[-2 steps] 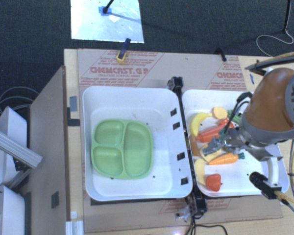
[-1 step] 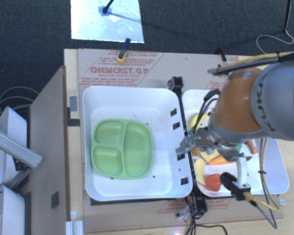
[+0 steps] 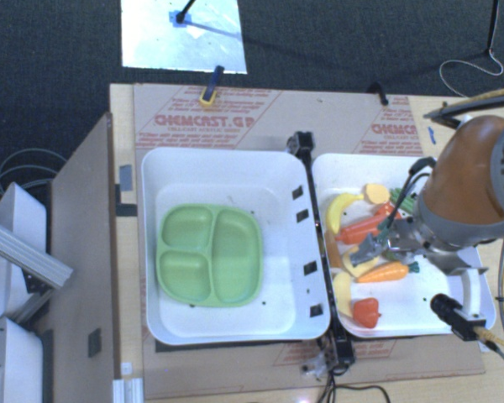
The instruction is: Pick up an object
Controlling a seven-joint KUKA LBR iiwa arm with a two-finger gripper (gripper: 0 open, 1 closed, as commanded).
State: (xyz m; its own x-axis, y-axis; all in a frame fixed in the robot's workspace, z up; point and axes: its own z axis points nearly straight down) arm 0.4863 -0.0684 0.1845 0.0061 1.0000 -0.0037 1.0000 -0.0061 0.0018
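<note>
Closely around the gripper (image 3: pixel 371 248), whose grip I cannot tell, lie a banana (image 3: pixel 340 209), a tomato (image 3: pixel 366 311) and an orange carrot (image 3: pixel 383 272).

Dark carpet (image 3: pixel 50 49) – pale floor sheet (image 3: pixel 183 23), cables (image 3: pixel 466 61)

1. The arm (image 3: pixel 475 183) has a broad, rounded orange band above a smooth grey wrist section.
2. A black cable loops along its left side.
3. The hand (image 3: pixel 371 248) is small, dark grey metal with thin fingers.
</note>
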